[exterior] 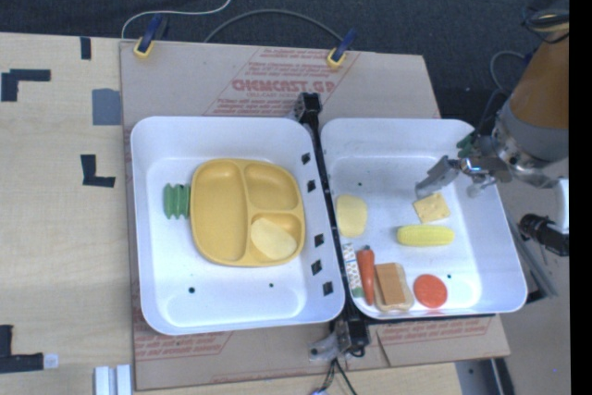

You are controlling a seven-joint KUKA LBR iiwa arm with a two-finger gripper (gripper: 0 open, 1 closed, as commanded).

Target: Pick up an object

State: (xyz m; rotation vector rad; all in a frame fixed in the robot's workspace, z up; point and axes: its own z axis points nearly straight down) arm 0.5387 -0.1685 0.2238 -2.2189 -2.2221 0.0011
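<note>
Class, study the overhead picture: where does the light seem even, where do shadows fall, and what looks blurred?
Camera view: light is soft and even over both bins; the yellow plate casts a faint shadow on the left bin; the end effector looks slightly blurred above the cheese slice; small items look soft.

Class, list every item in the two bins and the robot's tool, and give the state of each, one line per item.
Yellow divided plate: flat in left bin.
Pale slice: in the plate's lower right compartment.
Green ridged item: against the plate's left edge.
Pale round piece: loose in right bin.
Cheese wedge: just under the tool.
Corn cob: lying flat.
Carrot: beside the bread slice.
Tomato: near front wall.
Tool: above the cheese, holding nothing visible.
</note>
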